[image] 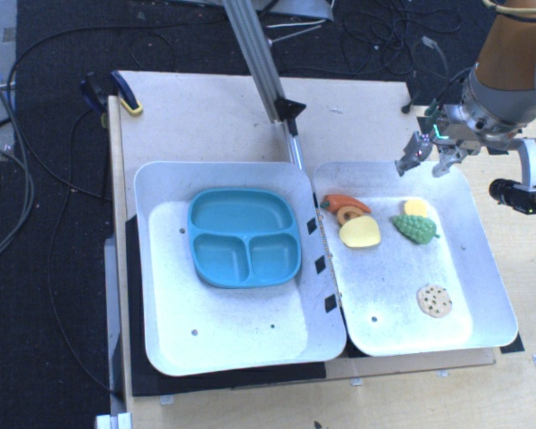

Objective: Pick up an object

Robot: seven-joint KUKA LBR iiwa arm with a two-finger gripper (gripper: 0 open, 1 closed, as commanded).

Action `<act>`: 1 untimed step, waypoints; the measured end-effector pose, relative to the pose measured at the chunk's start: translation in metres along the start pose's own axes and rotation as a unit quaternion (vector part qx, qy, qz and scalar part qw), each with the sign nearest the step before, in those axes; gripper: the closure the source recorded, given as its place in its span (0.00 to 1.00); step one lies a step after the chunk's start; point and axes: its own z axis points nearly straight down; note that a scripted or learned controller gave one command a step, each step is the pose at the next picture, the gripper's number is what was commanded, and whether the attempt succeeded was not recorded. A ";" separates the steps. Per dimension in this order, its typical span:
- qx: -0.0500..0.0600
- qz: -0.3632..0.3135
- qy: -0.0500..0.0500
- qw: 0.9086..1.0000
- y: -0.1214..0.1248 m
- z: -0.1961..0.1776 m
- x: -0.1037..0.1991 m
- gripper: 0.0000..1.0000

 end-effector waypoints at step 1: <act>-0.002 0.000 0.000 1.000 0.001 -0.002 0.000 0.00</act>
